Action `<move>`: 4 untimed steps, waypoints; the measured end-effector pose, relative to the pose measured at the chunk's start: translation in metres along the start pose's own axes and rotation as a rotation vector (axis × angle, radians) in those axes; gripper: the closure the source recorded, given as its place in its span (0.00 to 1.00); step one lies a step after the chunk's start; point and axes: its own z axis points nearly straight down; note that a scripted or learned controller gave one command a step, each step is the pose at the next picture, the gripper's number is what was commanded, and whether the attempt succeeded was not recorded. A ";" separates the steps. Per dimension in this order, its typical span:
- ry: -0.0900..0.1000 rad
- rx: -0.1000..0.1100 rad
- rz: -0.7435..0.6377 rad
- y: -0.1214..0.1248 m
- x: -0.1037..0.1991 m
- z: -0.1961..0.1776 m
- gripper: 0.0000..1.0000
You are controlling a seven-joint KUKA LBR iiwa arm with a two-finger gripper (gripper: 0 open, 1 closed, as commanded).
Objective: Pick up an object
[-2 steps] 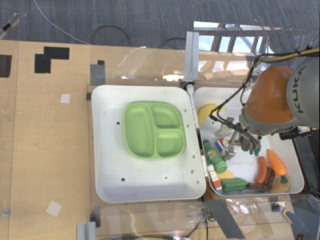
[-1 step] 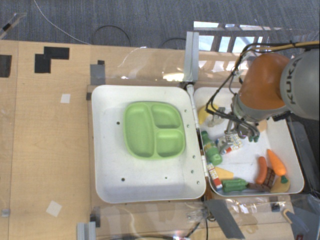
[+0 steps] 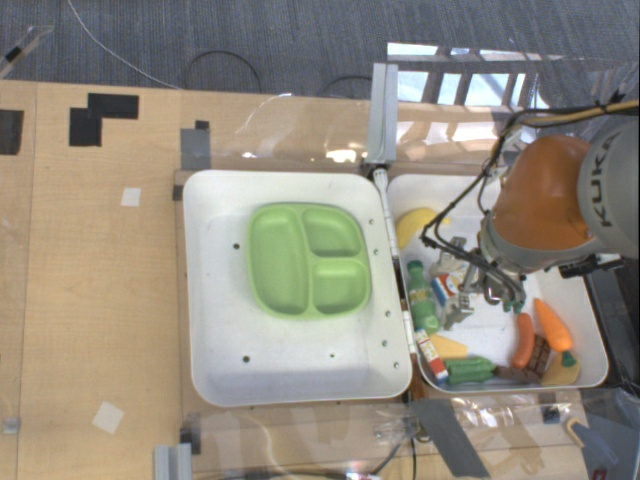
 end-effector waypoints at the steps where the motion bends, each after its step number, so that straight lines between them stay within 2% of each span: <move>1: 0.003 0.003 0.100 0.009 -0.021 0.001 0.00; 2: 0.003 0.003 0.635 -0.004 -0.016 0.001 0.00; 3: -0.014 0.000 0.626 -0.003 -0.021 -0.013 1.00; 4: -0.009 0.000 0.441 -0.011 0.015 -0.002 1.00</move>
